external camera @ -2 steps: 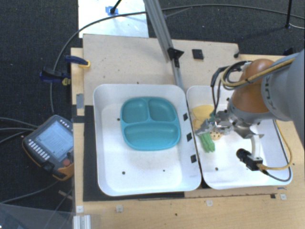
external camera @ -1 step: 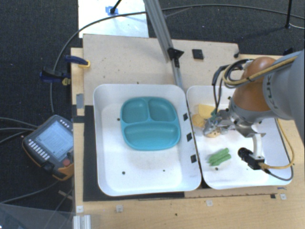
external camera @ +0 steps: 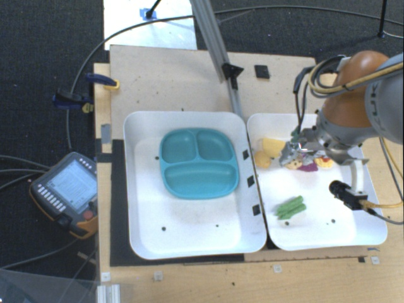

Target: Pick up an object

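My gripper hangs low over the right bin, at the middle of its far half. Its metal fingers sit among a small cluster of toys: a pale yellow piece just to its left, and a purple piece and a red-and-yellow piece to its right. Whether anything lies between the fingers is hidden. A green bean-like toy lies apart, nearer the front of the same bin.
The left bin bears a teal divided plate. A slanted metal pole rises behind the bins. A black cable fitting hangs off the arm over the right bin's right side. A teach pendant sits off the bench at left.
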Motion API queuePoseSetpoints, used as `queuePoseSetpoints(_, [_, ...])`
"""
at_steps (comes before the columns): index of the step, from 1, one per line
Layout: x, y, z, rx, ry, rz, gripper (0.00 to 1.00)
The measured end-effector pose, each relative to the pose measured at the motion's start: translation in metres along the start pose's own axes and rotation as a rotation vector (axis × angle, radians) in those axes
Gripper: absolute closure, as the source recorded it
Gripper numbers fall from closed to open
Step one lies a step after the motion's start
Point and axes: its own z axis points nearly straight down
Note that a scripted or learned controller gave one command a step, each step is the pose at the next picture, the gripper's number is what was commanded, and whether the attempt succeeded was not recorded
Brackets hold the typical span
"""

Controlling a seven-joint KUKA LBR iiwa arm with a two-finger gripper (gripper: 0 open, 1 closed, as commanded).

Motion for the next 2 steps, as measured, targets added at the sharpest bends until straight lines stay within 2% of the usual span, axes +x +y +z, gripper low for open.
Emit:
queuePoseSetpoints(1, [0.004, 0.011, -0.051, -0.001, 0.000, -0.001, 1.00])
queuePoseSetpoints(2, [0.004, 0.012, -0.064, 0.003, 0.001, 0.000, 1.00])
